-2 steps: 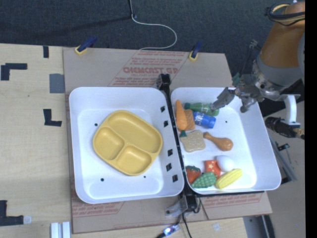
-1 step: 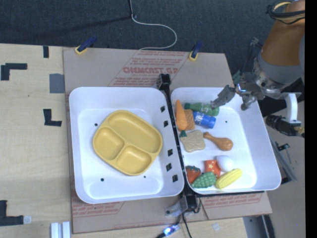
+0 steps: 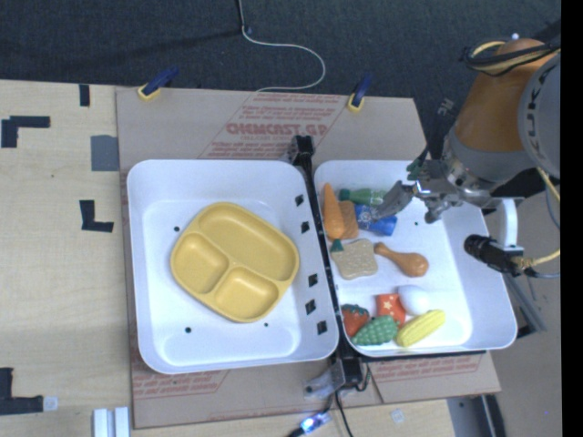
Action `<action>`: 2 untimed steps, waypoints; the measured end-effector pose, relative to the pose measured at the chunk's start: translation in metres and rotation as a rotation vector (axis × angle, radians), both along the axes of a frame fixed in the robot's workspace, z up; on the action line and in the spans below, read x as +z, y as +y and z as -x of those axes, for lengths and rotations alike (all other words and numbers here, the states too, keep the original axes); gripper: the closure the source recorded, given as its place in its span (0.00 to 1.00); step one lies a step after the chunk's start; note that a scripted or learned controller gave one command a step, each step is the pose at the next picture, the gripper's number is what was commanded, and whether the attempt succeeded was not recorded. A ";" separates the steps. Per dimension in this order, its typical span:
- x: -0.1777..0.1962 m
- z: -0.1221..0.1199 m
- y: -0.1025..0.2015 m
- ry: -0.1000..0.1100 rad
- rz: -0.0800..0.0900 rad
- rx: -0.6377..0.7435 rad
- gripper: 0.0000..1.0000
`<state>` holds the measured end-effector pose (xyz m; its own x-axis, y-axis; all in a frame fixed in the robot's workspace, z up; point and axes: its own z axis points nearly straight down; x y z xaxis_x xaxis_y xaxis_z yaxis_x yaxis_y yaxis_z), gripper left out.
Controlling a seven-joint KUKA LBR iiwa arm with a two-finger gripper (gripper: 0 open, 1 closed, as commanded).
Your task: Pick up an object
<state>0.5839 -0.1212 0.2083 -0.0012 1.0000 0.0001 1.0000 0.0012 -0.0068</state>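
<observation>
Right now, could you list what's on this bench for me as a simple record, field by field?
left bin: holds a yellow divided plate
right bin: holds toy food
toy food: carrot, bread slice, drumstick, corn cob, broccoli, strawberry, white egg
arm: reaches in over the right bin's upper part
tool: low beside a blue item and a green item

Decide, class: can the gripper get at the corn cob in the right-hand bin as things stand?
Probably yes. The corn cob lies on top near the right bin's front edge, with nothing over it. The gripper hovers at the far end above the blue item, so it must travel across.
</observation>
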 end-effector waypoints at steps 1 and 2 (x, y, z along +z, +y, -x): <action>-0.064 0.005 0.000 0.000 0.000 0.000 0.00; -0.118 0.006 0.001 -0.001 0.000 0.000 0.00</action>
